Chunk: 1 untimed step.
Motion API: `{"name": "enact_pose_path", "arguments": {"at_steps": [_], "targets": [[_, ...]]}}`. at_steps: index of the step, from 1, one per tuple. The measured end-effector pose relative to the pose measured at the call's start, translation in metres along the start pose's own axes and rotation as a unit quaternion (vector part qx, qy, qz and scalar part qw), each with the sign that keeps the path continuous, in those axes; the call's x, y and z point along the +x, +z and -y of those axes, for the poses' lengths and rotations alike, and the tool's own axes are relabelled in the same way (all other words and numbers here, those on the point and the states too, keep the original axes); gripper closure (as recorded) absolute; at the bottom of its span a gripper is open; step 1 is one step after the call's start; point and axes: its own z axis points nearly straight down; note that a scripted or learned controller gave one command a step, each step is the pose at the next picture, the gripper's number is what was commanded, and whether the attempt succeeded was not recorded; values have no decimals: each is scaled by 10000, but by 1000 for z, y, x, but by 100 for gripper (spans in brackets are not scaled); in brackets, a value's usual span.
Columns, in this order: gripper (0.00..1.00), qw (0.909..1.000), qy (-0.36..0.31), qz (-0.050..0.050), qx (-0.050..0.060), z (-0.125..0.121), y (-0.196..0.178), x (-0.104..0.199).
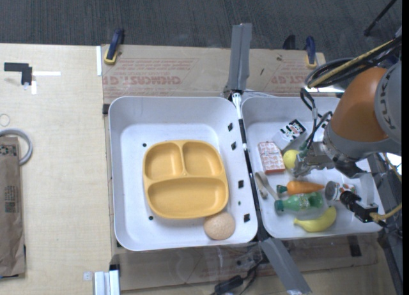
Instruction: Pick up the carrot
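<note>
The orange carrot [305, 187] lies in the right bin [275, 112], its green top pointing left. It rests just above a green bottle [298, 204]. My gripper [305, 163] hangs low over the bin, right behind the carrot and beside a yellow lemon [290, 158]. Nothing shows in its grasp. The arm's orange band [358, 112] and wrist hide the bin's right part.
A banana [317, 220] lies at the right bin's front. A red and white box [271, 157] and a small card [293, 128] sit further back. In the left bin [128, 159] stand a yellow divided plate [185, 179] and a tan ball [220, 226].
</note>
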Motion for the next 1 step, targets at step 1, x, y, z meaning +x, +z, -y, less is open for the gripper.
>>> {"name": "enact_pose_path", "arguments": {"at_steps": [1], "targets": [[0, 10000, -2, 0, 1, 0, 0, 0]]}}
